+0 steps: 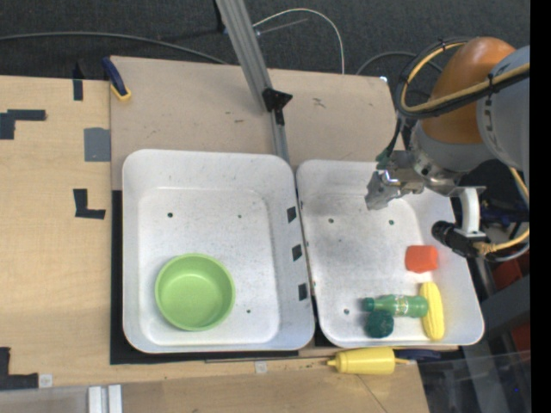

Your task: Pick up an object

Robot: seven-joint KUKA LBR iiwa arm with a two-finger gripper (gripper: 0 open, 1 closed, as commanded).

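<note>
- Lying nearest, on the tabletop (52,231) edge just outside the right bin (344,231), a yellow bottle (366,361) is resting on its side.
- Inside that bin's near corner, a green bottle (394,305) is lying beside a yellow banana-shaped piece (432,309), with a dark teal lump (378,323) touching the bottle.
- An orange block (421,259) is sitting just beyond them.
- Farther still, the end effector (381,189) is hovering over the bin's far part, well apart from these objects; its opening cannot be told.
- A green bowl (195,292) is sitting in the left bin (207,170).
</note>
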